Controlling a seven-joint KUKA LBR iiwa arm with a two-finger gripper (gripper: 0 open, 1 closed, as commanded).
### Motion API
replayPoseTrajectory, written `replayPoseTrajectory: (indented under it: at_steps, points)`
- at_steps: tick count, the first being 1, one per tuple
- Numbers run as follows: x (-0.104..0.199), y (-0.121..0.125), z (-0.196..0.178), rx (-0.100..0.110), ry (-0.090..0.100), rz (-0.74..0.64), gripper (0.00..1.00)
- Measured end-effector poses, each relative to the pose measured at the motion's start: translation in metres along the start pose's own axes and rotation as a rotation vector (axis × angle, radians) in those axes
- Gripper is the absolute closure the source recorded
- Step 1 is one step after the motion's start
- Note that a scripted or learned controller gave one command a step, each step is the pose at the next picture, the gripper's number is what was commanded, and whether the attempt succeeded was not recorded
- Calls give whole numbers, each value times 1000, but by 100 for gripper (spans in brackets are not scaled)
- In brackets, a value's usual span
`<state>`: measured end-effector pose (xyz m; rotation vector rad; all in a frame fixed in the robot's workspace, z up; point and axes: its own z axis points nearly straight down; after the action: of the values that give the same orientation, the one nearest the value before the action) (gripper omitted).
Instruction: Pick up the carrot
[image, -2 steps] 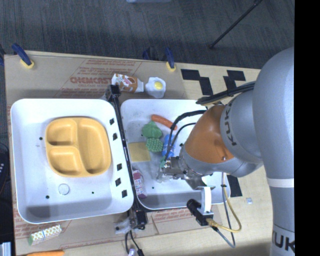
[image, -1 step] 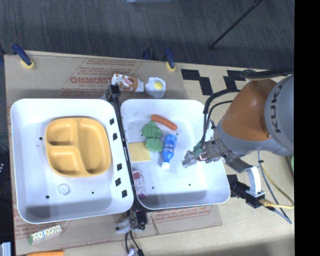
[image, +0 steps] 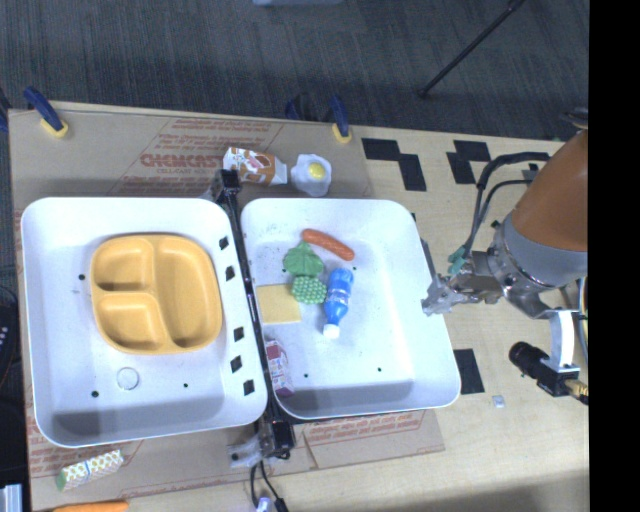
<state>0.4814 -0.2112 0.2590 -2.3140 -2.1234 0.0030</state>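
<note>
- Jaws (image: 437, 300): at the frame's right, just outside the right bin's (image: 400, 370) rim, over the bare surface (image: 500, 420); whether released or clenched cannot be told at this size; nothing visible between them.
- Carrot (image: 328, 243): upper middle of the right bin, lying slantwise, well apart from the jaws.
- Approach, as judged: travel left over the rim, descend across the carrot's short axis, close at mid-length.
- Obstructions: green leafy piece (image: 301, 262) touching or just beside the carrot's lower left; blue bottle (image: 337, 297) near below; yellow slab (image: 278, 303) further left.
- Surroundings: yellow divided plate (image: 155, 292) in the left bin (image: 60, 400).
</note>
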Motion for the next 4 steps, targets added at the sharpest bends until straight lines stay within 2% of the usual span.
replayPoseTrajectory:
  at_steps: [1,2,3,4]
  points:
    - [4,-3,-41,0,1,-43,100]
    - [10,8,167,3,4,393,100]
    - [15,-6,-11,0,1,377,100]
    - [8,-6,-64,0,1,189,100]
